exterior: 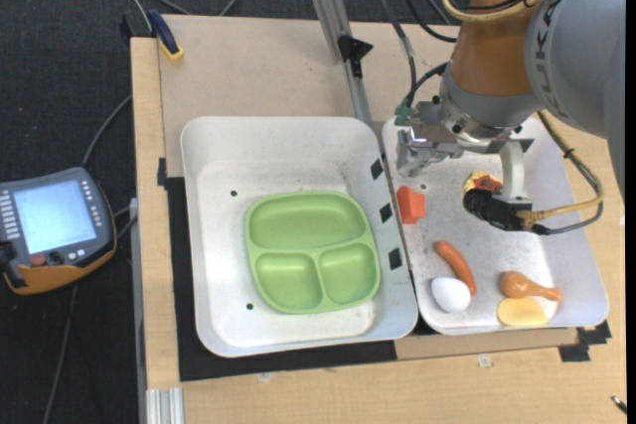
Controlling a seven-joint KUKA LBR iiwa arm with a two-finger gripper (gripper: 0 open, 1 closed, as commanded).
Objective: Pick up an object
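At the near rim of the right bin lay a pale yellow piece and a white egg, the things closest to us.

The likeliest thing to be picked, as we judged it, was the orange block. It sat in the right bin close against the wall shared with the left bin, just below the hand in the view. The hand hung over that same corner, apart from the block, and nothing was held in it. We could not tell whether it was spread or pressed together.

The wall worried us most. With the block so close to it, a descent a little to the left might have struck the rim, and one a little to the right might have pushed the block aside rather than straddled it. From our slanted view we could not judge the hand's height, so a closure above the block, on nothing, also seemed possible.

Further out, an orange sausage-shaped piece lay between the block and the egg. A toy drumstick touched the yellow piece. The egg looked apt to roll if it were nudged.

A green divided plate lay in the left bin, well apart from the hand, and both bins rested on the tan worktop.
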